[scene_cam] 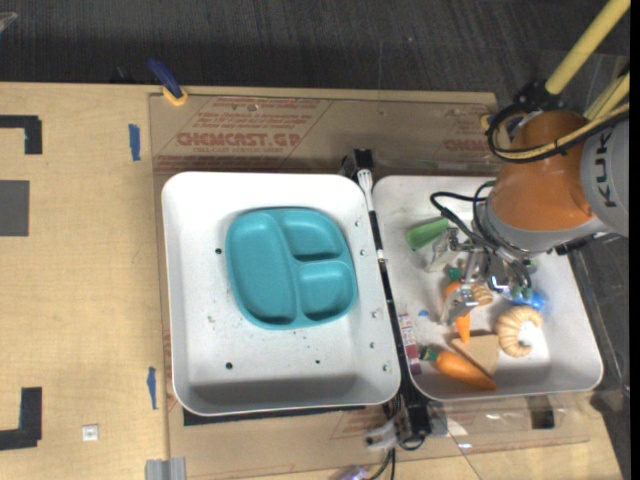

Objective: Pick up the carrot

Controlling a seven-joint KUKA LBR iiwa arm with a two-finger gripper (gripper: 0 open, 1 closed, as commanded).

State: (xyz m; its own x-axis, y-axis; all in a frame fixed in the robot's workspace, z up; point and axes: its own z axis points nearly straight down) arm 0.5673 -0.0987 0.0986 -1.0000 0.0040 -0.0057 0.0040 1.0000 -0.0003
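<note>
Teal plastic divided plate (292,266) lies in the left white bin (190,358). In the right white bin (578,363), the small orange toy carrot (462,366) rests at the front wall. It looks light, stiff and smooth; a grasp across its thick middle seems best. The gripper (478,280) hovers behind it; whether it is released cannot be told.

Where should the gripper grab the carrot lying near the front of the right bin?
Grip the carrot across its thick middle, coming straight down from above. It lies flat and slanted, tapering toward the right, so set the jaws across its long axis. A tan block sits close behind it, leaving little room there.
</note>
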